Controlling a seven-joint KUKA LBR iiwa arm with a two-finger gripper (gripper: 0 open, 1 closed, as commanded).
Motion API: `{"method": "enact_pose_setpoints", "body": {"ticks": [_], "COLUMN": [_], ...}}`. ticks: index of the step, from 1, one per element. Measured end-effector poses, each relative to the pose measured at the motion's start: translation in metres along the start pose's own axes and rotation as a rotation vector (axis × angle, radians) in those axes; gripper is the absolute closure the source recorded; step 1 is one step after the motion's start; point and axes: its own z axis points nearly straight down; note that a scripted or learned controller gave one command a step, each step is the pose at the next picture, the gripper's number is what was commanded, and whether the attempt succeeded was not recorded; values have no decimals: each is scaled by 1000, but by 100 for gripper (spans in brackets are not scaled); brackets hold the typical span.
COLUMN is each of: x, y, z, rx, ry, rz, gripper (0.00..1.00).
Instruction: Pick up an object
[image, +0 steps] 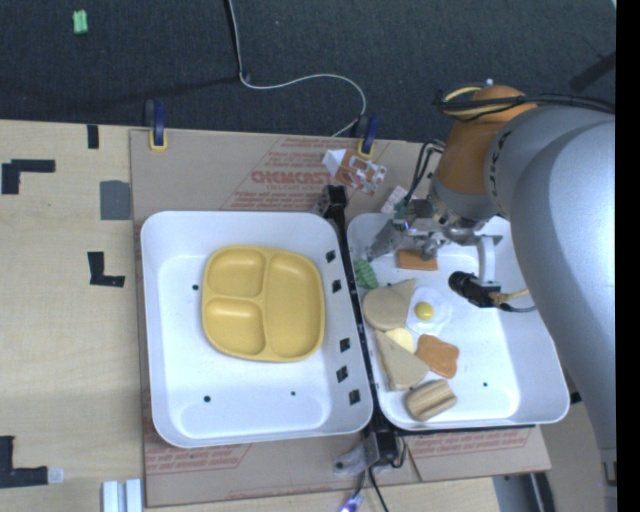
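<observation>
White right bin (530, 390): toy foods (415, 345) crowd its left.

Yellow tray (264, 302) smooth matt plastic; bins (170, 300) glossy white plastic.

White cable (300, 82) loops over dark carpet (300, 40) at the top. Blue clamps (155, 122) grip the far edge of a brown cardboard sheet (270, 175). Black tape marks (27, 173) sit on the wooden bench (60, 330) at left.
</observation>
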Motion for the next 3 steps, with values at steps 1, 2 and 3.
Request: {"method": "enact_pose_setpoints", "body": {"ticks": [1, 2, 3], "x": [17, 3, -5], "y": [-30, -53, -48], "z": [-1, -1, 1], "rx": [-6, -5, 1], "ry": [-4, -1, 3], "rz": [1, 1, 0], "gripper": [0, 0, 0]}}
